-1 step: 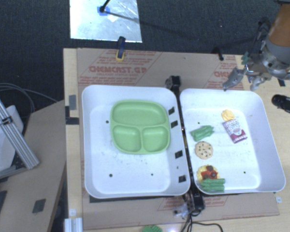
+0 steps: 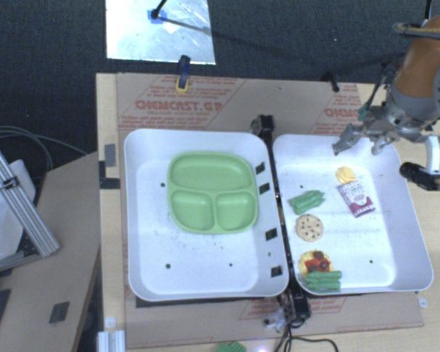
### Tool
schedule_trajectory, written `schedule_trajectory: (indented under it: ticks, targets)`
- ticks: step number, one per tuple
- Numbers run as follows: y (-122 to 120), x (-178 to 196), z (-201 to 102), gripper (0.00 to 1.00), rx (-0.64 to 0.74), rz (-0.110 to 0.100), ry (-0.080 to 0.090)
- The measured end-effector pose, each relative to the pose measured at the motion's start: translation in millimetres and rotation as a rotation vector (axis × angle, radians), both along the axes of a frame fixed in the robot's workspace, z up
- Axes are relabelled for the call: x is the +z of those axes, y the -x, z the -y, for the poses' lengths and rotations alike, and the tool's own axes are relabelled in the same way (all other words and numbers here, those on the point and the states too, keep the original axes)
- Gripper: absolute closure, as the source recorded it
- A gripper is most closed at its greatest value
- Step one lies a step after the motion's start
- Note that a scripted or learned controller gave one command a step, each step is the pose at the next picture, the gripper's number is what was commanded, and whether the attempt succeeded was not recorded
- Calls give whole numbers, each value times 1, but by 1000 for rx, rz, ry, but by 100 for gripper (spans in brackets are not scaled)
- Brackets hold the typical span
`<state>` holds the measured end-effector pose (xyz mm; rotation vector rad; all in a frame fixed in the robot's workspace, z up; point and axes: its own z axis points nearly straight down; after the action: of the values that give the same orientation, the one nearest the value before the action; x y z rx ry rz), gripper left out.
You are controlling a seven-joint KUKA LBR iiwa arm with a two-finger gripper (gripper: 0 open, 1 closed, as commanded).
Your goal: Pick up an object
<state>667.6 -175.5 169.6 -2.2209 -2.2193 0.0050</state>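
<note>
The right bin point(image 2: 396, 240) holds several small items. A yellow piece point(image 2: 345, 174) lies beside a red and white packet point(image 2: 356, 197). Further left are a green pod point(image 2: 306, 200) and a round cookie point(image 2: 309, 228). Near the front edge sit a red and yellow food piece point(image 2: 314, 259) and a green piece point(image 2: 323, 279). My gripper point(image 2: 359, 144) hangs over the bin's far edge, above and behind the yellow piece. It is open, with its fingers spread and nothing between them.
A green three-part tray point(image 2: 211, 193) lies in the left bin point(image 2: 143, 255). A black divider with clips point(image 2: 273, 196) runs between the bins. A black fitting point(image 2: 418, 174) juts in at the right bin's right rim.
</note>
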Motion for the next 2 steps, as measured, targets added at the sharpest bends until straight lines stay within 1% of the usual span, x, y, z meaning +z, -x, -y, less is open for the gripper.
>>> schedule_trajectory:
  ticks: [1, 2]
  targets:
    - [19, -39, 33, 0, 0, 4, 0]
    - [39, -87, 30, 0, 2, 3, -1]
